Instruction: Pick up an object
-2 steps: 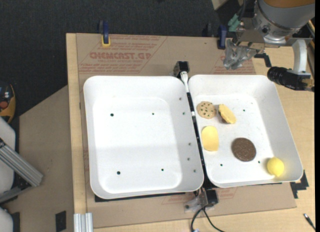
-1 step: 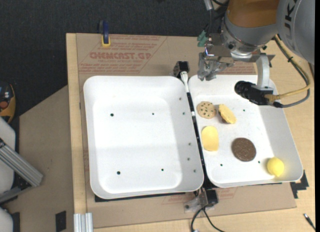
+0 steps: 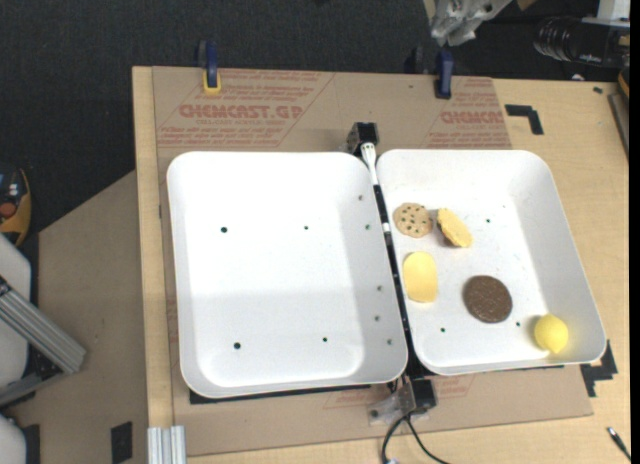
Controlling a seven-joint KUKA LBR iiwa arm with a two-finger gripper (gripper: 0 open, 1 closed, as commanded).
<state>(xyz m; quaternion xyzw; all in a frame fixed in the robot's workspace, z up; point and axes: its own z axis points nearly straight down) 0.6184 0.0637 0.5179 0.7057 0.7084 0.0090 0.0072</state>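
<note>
The gripper (image 3: pixel 462 14) hangs high beyond the far edge of the bench (image 3: pixel 300 102), well apart from everything, and I cannot tell how it is set, so this looks like the very start, with nothing picked yet. All the candidates lie in the right bin (image 3: pixel 560 212): a pale cookie (image 3: pixel 411 219) touching a yellow wedge (image 3: pixel 455 228), a yellow oblong piece (image 3: pixel 420 277) near the divider, a brown disc (image 3: pixel 488 298), and a yellow ball (image 3: pixel 551 333) in the near right corner. The next move, I'd judge, calls for coming down over one standing free, the brown disc perhaps.
</note>
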